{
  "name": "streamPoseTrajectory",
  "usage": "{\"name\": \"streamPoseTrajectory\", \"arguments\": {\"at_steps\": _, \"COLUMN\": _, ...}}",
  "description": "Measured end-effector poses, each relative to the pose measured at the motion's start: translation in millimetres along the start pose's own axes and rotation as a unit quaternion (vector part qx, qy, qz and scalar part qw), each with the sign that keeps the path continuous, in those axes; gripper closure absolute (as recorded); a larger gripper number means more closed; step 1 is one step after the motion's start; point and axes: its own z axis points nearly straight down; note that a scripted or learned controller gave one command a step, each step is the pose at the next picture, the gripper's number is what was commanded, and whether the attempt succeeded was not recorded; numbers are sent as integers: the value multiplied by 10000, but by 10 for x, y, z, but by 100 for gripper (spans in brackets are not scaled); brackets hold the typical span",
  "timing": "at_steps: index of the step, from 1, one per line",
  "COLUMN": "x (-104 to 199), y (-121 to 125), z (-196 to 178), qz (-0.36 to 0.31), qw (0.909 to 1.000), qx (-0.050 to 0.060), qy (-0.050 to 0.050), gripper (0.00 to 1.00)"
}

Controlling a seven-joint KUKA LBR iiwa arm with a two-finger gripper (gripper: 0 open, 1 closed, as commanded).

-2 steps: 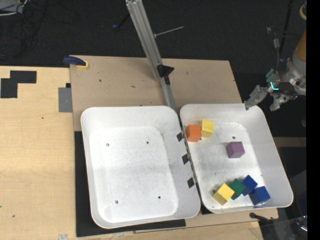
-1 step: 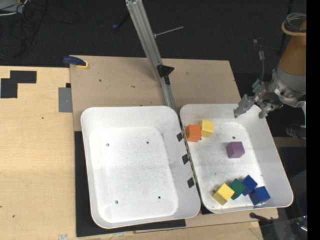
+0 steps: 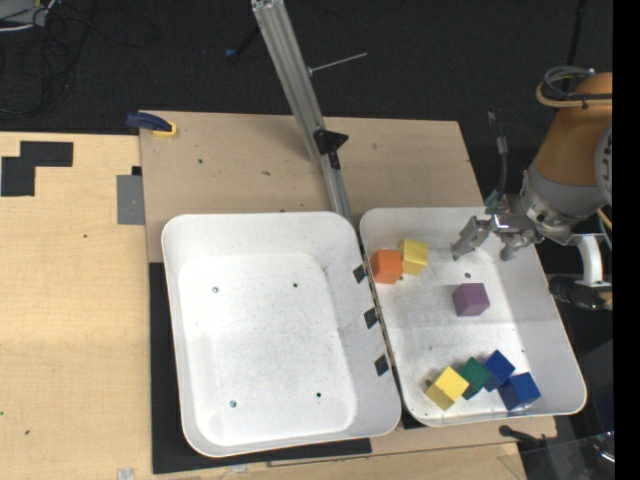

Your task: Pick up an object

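The right bin [image 3: 560, 338] holds several blocks. An orange block [image 3: 387, 265] and a yellow block [image 3: 414, 256] sit side by side near its upper left. A purple block [image 3: 470, 299] lies in the middle. At the front, a yellow block [image 3: 447, 387], a green block [image 3: 474, 378] and two blue blocks [image 3: 510, 379] cluster together. My gripper [image 3: 491, 240] hangs over the bin's upper right, open, with nothing between its fingers. It is up and right of the purple block.
The left bin [image 3: 260, 328] lies beside the right one. A slanted aluminium rail [image 3: 297, 88] runs from the back down to the gap between the bins. Black clips [image 3: 368, 316] line the shared edge. A blue clamp [image 3: 150, 122] sits at the bench's far left corner.
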Motion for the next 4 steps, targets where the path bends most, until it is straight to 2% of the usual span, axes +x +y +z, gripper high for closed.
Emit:
{"name": "streamPoseTrajectory", "arguments": {"at_steps": 1, "x": 87, "y": 24, "z": 502, "qz": -5, "qw": 10000, "qx": -7, "qy": 0, "gripper": 0}}
{"name": "streamPoseTrajectory", "arguments": {"at_steps": 2, "x": 65, "y": 31, "z": 368, "qz": 14, "qw": 10000, "qx": -30, "qy": -9, "gripper": 100}}
{"name": "streamPoseTrajectory", "arguments": {"at_steps": 3, "x": -15, "y": -16, "z": -200, "qz": 4, "qw": 10000, "qx": -66, "qy": -20, "gripper": 100}}
{"name": "streamPoseTrajectory", "arguments": {"at_steps": 4, "x": -81, "y": 69, "z": -760, "qz": -6, "qw": 10000, "qx": -72, "qy": -22, "gripper": 100}}
